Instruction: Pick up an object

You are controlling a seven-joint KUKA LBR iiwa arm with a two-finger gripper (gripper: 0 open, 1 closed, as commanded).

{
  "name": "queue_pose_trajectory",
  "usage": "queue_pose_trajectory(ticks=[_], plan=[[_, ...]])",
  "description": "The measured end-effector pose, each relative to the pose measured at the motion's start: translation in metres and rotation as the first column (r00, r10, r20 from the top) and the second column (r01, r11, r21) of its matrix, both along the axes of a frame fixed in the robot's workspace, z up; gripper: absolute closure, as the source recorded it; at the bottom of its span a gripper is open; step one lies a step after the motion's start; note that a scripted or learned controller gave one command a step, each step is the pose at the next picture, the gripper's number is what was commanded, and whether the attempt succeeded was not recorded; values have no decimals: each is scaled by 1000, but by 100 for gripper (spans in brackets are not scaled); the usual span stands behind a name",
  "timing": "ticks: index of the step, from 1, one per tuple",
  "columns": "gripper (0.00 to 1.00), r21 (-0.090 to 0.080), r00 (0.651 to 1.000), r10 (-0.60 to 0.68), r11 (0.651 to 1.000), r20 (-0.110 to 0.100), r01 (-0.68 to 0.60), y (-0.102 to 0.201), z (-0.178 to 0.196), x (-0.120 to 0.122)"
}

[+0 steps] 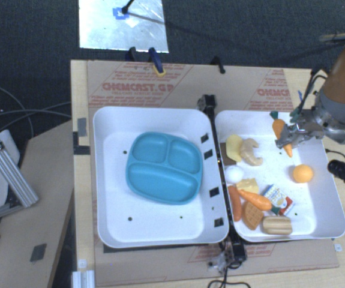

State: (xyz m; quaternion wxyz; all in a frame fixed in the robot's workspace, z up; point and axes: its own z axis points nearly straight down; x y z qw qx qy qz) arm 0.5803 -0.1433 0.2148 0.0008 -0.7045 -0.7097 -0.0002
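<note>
- A tan bread roll (276,225) lies at the near edge of the right bin (334,218), with a brown waffle-like piece (252,216) just to its left.
- A little farther in, near the bin's left wall, are a long red-orange piece (235,201) and a shorter orange piece (256,199) lying across it. A small printed box (278,197) sits just right of them.
- Around the bin's middle, a yellow wedge (248,185) and a white egg (235,174) lie towards the left wall. An orange ball (303,173) sits alone towards the right wall.
- Farther in, a pale yellow piece (234,147) touches a curved beige piece (252,152) on the left side.
- In the bin's far right part lies a toy carrot (278,128), green top pointing away and tip pointing nearer.
- The gripper (292,135) is low over the carrot's lower half, touching it or just above it. Whether the gripper is open or closed, or has hold of the carrot, cannot be told.
- Just left of the right bin stands the left bin (109,161), with a blue divided plate (163,167) at its middle.
- Beyond the right bin's far rim, up and to the left, a blue clamp (156,62) sits at the board's edge. A shiny sheet (100,23) lies farther still.
</note>
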Motion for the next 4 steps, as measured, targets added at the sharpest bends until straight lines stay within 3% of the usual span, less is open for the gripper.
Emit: queue_pose_trajectory(ticks=[3, 4], plan=[[100, 1, 1000, 3, 1000, 1, -3, 166, 22, -54], [100, -1, 1000, -2, 1000, 1, 2, 184, 17, -66]])
